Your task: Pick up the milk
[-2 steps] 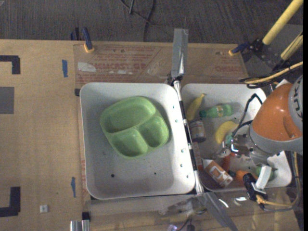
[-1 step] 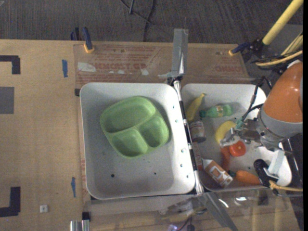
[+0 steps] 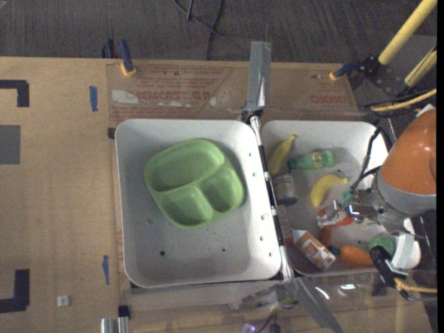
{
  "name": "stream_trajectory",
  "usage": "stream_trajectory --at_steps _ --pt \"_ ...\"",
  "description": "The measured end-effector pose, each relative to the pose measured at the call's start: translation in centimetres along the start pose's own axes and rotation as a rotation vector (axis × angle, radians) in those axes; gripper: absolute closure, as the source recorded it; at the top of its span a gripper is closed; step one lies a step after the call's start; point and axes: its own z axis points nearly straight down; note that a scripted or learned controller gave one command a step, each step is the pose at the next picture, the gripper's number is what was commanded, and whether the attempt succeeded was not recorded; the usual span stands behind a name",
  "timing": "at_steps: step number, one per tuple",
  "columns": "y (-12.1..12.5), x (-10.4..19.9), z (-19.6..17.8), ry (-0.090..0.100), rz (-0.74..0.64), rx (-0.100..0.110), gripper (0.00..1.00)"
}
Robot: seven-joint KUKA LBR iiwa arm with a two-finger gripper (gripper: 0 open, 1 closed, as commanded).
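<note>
Arm enters from the right edge of the view, orange band and grey wrist large and blurred, covering the right side of the right bin (image 3: 361,132). The gripper (image 3: 349,208) is a tangle of metal parts and cable over the bin's middle; whether the jaws stand apart or together I cannot tell.

Milk carton (image 3: 313,250): small boxy carton, orange-red and white, lying on its side by the near edge of the right bin, toward its near-left corner. Its print is too small to read. It lies apart from the gripper, nearer the front rim.

Other contents of the right bin, all glossy toy-like pieces: yellow banana (image 3: 281,154) along the left wall near the far edge; green bottle (image 3: 312,160) with a yellow label lying just beside it; a second banana (image 3: 325,186) in the middle; a small dark can (image 3: 283,188) against the left wall; a carrot (image 3: 355,257), orange, at the near edge, touching or nearly touching the carton. A red-and-white item under the gripper is partly hidden and hard to identify.

Left bin (image 3: 132,207): shallow white plastic, rounded corners. It carries a light-green divided plate (image 3: 194,182) with three compartments, set toward the far-right part.

Worktop (image 3: 55,186): pale plywood with blue tape bits and black corner marks.
</note>
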Motion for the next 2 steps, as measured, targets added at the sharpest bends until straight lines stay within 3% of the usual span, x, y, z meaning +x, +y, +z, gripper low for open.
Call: stream_trajectory --at_steps 1,2 --pt "0.2 2.6 3.6 -0.012 -0.080 -0.023 0.00" --pt "-0.1 1.0 -1.5 -0.002 0.047 -0.003 0.00"
